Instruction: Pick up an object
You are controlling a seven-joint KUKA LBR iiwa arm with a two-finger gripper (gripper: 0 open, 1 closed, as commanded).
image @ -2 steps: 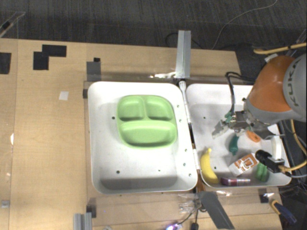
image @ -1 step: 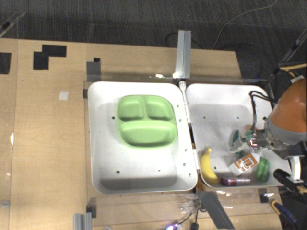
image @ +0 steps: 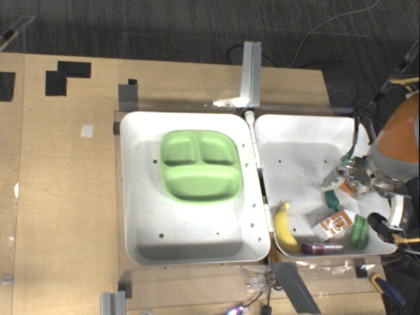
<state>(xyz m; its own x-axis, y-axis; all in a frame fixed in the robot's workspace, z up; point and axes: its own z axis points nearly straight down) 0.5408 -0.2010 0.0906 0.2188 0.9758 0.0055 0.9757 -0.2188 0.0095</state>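
My gripper (image: 344, 176) hangs low over the right part of the right bin (image: 295, 143), at the end of the arm with the orange band (image: 399, 140). Just under it lies a small orange object (image: 346, 188), partly covered by the gripper. A teal block (image: 332, 199) sits just left of and below that. Further toward the front are a white and orange carton (image: 335, 224), a green ribbed object (image: 359, 231), a purple marker (image: 321, 247) and a yellow banana (image: 284, 229).
The left bin (image: 141, 195) holds a green divided plate (image: 199, 165). A metal post (image: 251, 71) stands behind the seam between the bins. Cables and fittings crowd the bench's right edge (image: 394, 241).
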